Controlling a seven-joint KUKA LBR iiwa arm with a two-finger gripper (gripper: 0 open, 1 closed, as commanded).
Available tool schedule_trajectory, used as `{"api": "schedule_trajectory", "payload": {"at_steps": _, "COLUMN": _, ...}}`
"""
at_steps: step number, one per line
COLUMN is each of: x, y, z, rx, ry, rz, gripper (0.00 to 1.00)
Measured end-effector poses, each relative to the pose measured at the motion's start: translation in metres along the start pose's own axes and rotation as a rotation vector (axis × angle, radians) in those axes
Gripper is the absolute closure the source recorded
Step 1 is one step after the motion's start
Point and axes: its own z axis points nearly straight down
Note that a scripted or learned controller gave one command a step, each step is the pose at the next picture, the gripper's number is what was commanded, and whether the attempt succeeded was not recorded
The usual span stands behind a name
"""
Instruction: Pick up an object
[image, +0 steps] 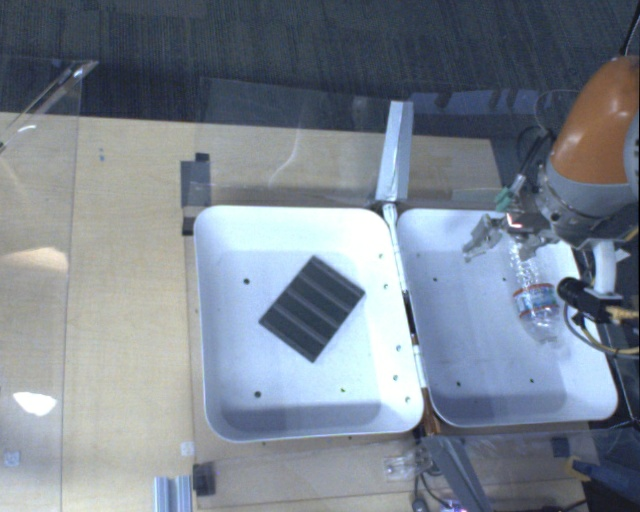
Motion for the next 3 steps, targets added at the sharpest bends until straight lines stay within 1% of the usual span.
{"api": "schedule_trajectory", "payload": {"at_steps": 1, "x": 0.008, "y": -0.019, "z": -0.114, "rx": -0.005, "ry": -0.001, "rz": 0.017, "gripper": 0.00}}
{"api": "schedule_trajectory", "payload": {"at_steps": 2, "x": -0.041, "y": -0.063, "z": -0.007, "rx": -0.001, "ry": -0.001, "rz": 0.020, "gripper": 0.00}}
{"api": "schedule_trajectory", "payload": {"at_steps": 3, "x": -0.082, "y": -0.014, "z": 0.071, "rx": -0.002, "ry": -0.001, "rz": -0.049, "gripper": 0.00}}
